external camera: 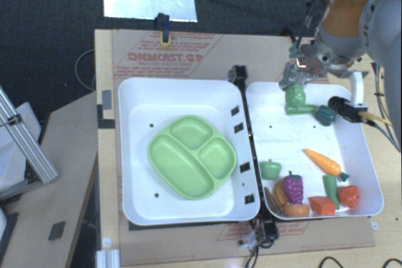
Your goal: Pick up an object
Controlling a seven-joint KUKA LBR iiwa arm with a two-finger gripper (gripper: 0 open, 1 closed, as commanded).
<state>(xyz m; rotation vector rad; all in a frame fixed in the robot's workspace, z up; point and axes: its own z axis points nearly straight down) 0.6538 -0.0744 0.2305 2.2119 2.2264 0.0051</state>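
Note:
My gripper [293, 82] hangs over the far end of the right bin [276, 135]. A bent green toy [295, 101] with a teal tip [325, 114] sticks out below the gripper, its upper end between the fingers, which are shut on it. More toys lie at the near end of that bin: an orange carrot [323, 161], a small green pepper [271, 169], purple grapes [293, 186], a red block [321, 204], a green cucumber [330, 188] and a red tomato [349, 196].
A green divided plate [191, 157] lies in the left bin [138, 103]. A black-clipped divider [242, 128] separates the two bins. The middle of the right bin floor is bare white. A metal frame [25, 141] stands off the bench at the left.

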